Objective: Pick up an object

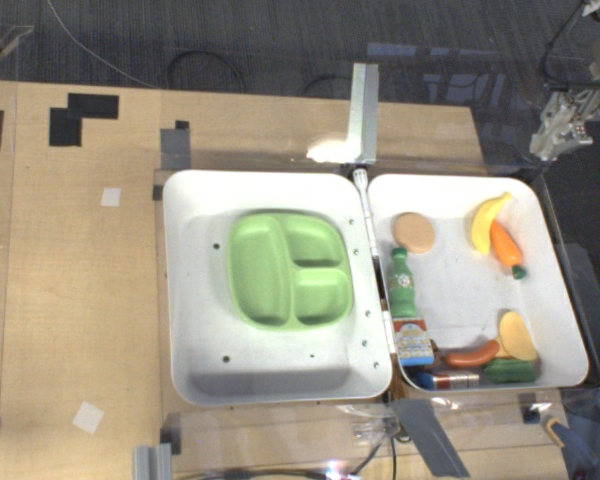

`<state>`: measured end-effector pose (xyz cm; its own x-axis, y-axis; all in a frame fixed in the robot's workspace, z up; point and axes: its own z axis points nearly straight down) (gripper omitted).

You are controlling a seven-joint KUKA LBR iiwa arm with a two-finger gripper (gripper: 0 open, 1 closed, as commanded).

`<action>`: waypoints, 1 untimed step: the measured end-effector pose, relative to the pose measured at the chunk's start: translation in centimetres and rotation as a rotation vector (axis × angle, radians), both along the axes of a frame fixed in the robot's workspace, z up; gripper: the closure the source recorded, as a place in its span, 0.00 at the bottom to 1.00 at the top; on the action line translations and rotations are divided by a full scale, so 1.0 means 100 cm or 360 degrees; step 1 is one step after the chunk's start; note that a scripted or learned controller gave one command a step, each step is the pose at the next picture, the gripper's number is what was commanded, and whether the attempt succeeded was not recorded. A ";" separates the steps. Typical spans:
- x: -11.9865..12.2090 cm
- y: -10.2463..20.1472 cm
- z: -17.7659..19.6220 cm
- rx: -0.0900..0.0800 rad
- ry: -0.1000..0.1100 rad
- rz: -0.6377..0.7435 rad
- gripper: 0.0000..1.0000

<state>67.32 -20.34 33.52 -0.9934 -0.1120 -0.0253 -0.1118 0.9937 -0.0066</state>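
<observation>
The right bin holds several toy foods. A round tan biscuit lies at its back left. At the back right a yellow banana touches an orange carrot. A green bottle lies along the left wall, with a small red and blue box just below it. In the front right corner a brown sausage, a yellow slice and a green pickle crowd together. My gripper hangs above the bench beyond the bin's back right corner, apart from every object.
A green divided plate lies in the left bin. A metal post stands behind the wall between the two bins. Cables hang at the top right, close to the arm.
</observation>
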 end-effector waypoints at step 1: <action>0.002 0.001 0.015 -0.0003 -0.0021 0.0003 1.00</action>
